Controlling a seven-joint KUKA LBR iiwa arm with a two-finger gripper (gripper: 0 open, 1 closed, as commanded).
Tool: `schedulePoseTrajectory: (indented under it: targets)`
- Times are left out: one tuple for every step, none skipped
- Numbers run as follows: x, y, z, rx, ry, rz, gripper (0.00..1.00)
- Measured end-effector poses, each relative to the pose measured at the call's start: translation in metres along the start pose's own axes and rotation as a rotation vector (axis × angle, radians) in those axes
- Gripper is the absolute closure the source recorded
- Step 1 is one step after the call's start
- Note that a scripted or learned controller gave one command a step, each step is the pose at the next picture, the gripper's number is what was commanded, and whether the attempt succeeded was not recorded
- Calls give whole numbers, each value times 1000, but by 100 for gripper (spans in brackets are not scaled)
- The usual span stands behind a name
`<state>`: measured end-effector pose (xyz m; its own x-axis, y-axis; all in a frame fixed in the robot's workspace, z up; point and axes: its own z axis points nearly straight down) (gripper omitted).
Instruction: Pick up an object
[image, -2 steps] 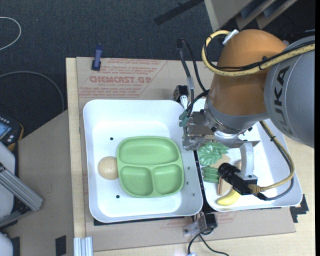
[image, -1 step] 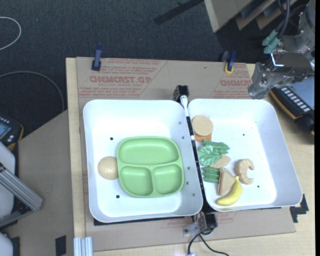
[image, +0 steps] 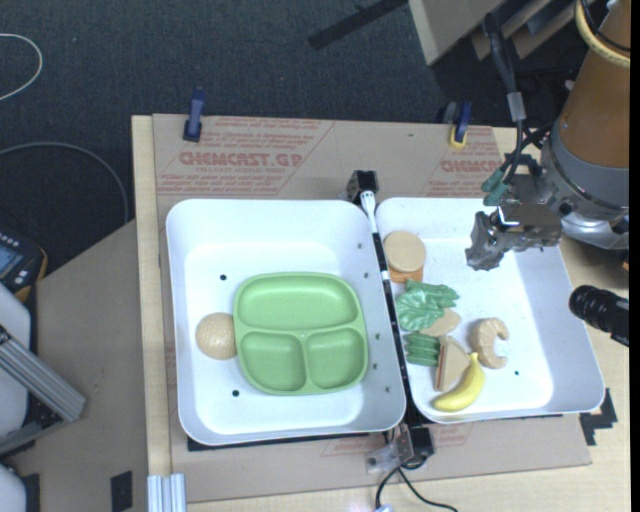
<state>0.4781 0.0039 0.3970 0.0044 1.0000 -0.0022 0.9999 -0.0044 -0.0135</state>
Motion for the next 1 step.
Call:
schedulePoseTrajectory:
  targets:
    - [40, 32, 158, 3, 2, -6, 100]
